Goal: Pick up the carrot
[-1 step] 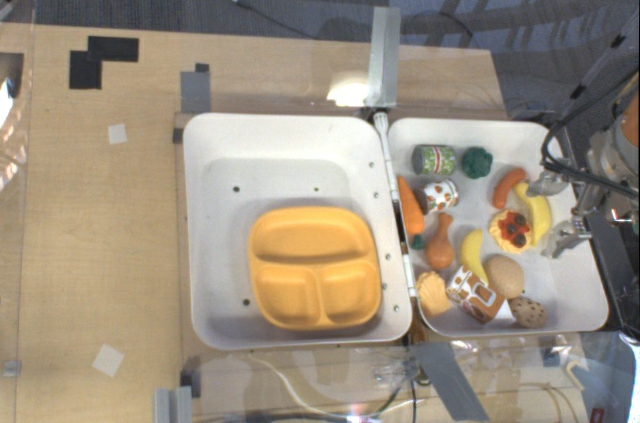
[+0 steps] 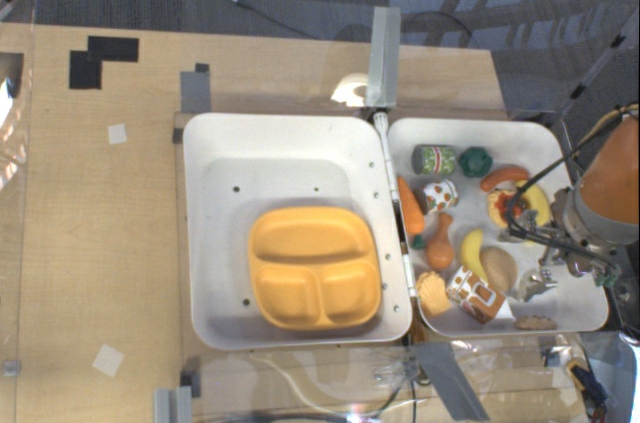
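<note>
The carrot (image 2: 410, 207) is a slim orange piece with a green tip. It lies along the left wall of the right bin (image 2: 560, 143), pointing down the frame. My gripper (image 2: 540, 282) hangs over the lower right part of that bin, near a tan potato (image 2: 498, 267). It is well to the right of the carrot and apart from it. Nothing shows in its grasp. The arm's orange band (image 2: 612, 175) is at the frame's right edge.
Around the carrot lie a spotted mushroom (image 2: 440, 195), a drumstick (image 2: 438, 247), a green can (image 2: 433, 159), a banana (image 2: 471, 249), a sausage (image 2: 503, 177) and a small carton (image 2: 474, 295). A yellow divided plate (image 2: 315, 267) sits in the left bin (image 2: 215, 211).
</note>
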Action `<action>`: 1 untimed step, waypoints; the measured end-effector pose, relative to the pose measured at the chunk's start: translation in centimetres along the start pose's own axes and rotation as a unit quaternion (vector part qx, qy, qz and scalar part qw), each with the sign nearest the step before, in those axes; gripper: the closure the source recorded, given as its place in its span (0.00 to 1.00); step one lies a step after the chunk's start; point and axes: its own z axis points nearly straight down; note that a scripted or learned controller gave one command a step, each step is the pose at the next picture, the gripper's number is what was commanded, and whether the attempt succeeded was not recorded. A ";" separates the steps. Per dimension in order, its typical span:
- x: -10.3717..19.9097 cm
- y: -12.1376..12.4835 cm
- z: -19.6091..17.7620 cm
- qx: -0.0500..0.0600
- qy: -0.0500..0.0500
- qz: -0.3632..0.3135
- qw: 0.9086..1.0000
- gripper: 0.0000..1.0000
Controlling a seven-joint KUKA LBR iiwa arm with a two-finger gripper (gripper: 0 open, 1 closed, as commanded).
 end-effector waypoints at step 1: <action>1.1 0.1 0.0 -0.001 0.000 0.078 0.997 0.00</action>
